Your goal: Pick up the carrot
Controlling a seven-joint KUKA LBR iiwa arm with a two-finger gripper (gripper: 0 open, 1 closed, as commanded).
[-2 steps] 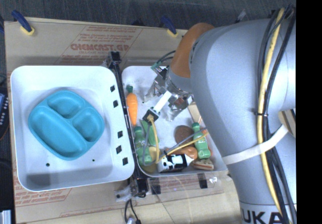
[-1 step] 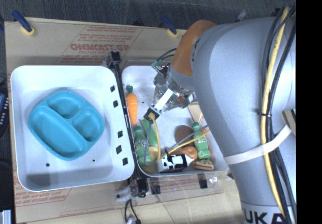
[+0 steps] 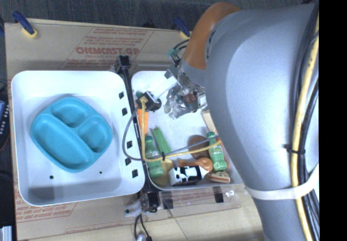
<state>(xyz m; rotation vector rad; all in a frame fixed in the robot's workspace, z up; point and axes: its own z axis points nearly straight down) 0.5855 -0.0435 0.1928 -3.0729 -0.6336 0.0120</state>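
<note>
Seemingly the gripper [image 3: 183, 102], its grip state unreadable, is hovering near the carrot [image 3: 144, 121], risking snagging the neighbouring green toys [image 3: 157, 150].

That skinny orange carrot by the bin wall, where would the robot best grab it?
Probably mid-length, coming straight down, fingers closing across its narrow width. The carrot lies flat and lengthwise along the right bin's left wall, with green toys at its lower end, so the upper middle looks least crowded. The wall side seems tight.
</note>
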